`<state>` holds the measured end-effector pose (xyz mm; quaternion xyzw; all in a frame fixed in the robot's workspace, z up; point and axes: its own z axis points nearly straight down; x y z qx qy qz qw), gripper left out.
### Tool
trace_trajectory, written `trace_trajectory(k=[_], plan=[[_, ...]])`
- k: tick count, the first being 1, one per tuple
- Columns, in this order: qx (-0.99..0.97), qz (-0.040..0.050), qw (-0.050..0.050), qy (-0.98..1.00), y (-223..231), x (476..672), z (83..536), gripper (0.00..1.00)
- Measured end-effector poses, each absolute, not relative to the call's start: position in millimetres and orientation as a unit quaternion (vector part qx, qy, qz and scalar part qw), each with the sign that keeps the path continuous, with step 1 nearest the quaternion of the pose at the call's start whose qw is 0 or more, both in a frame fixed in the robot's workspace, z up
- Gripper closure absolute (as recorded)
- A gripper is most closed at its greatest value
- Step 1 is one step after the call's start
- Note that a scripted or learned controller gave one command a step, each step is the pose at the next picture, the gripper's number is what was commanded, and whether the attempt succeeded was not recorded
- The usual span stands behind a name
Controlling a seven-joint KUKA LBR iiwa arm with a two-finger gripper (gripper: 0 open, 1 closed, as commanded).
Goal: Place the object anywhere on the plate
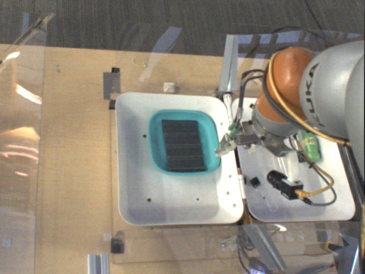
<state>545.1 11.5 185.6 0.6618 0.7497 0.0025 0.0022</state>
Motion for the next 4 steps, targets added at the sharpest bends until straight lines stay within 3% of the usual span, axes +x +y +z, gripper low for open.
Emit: trace_trajectory(k=[1, 2, 4], plan=[[0.661, 0.0045, 0.004, 0.750, 11.5, 547.2, 196.6, 1.00], [0.661, 0.0044, 0.004, 0.750, 11.4, 547.2, 196.6, 0.00], [0.666, 0.0021, 0.002, 0.746, 20.1, 575.2, 185.3, 0.00]])
